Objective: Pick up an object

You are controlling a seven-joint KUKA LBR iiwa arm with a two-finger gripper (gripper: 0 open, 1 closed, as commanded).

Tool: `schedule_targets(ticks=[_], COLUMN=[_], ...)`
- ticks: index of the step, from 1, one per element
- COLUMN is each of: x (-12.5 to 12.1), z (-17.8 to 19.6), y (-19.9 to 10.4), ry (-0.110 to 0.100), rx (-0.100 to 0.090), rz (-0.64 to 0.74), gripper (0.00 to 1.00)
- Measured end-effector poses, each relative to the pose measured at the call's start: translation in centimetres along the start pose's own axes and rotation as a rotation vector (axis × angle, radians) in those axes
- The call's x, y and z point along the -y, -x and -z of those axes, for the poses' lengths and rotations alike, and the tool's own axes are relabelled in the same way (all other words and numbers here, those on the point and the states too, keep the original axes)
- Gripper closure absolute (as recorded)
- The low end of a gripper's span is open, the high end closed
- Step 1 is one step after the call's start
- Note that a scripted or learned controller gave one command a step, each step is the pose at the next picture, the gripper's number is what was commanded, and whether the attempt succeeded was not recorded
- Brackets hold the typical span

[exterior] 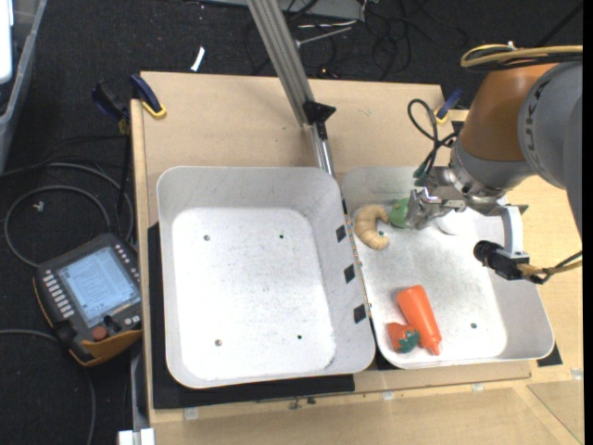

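gripper (419, 213) low in right bin (519, 341), beside green piece (398, 214) and tan curved toy (372, 225) | finger state: cannot tell | advice: centre over one object, descend straight, avoid nudging its neighbour

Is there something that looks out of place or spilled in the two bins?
Nothing stands out. The orange carrot toy, the tan curved piece and a green item lie inside the right bin, with the gripper beside the green item.

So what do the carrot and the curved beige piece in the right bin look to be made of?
Carrot: probably moulded plastic, with a uniform orange colour and a slight sheen. Curved beige piece: matte and pale; plastic or foam, hard to tell.
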State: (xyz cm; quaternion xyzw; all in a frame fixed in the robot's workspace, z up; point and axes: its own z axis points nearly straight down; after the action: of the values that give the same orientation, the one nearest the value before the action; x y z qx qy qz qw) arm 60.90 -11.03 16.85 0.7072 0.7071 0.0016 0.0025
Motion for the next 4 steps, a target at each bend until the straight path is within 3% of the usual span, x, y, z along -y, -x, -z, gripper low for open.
schedule_targets(ticks=[2, 4], x=[0.2, 4.7], z=[8.0, 7.0], y=[-0.7, -9.6], ry=[-0.001, -0.009], rx=[0.0, -0.003], rz=[0.003, 0.007], gripper=[1.0, 1.0])
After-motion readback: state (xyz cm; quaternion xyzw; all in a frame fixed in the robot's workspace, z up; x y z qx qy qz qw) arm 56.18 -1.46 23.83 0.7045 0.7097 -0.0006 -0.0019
